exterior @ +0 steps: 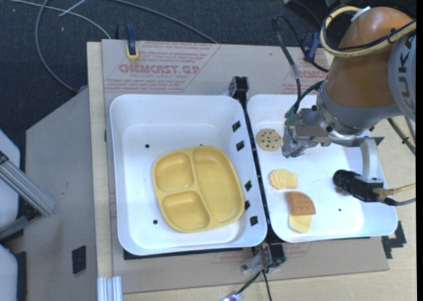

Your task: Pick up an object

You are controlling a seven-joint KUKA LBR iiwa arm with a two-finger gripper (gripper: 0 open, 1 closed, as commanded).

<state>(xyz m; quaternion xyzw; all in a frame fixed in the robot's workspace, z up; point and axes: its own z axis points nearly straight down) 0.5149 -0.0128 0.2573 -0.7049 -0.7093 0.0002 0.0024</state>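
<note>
In the right bin (344, 223) lie a round speckled cookie (268, 139), a pale yellow ridged piece (283, 178) and a tan toast-like slice (301, 204) resting on a yellow wedge (299, 223). My gripper (293, 147) hangs over the left part of this bin, just right of the cookie and above the ridged piece. Nothing is visibly held in it. The grey and orange wrist covers the bin's back right part.
The left bin (125, 161) holds a yellow three-compartment plate (196, 187). A black divider with clips (246, 154) runs between the bins. Cardboard (158, 65) lies under the bins at the back, and cables trail over the dark floor.
</note>
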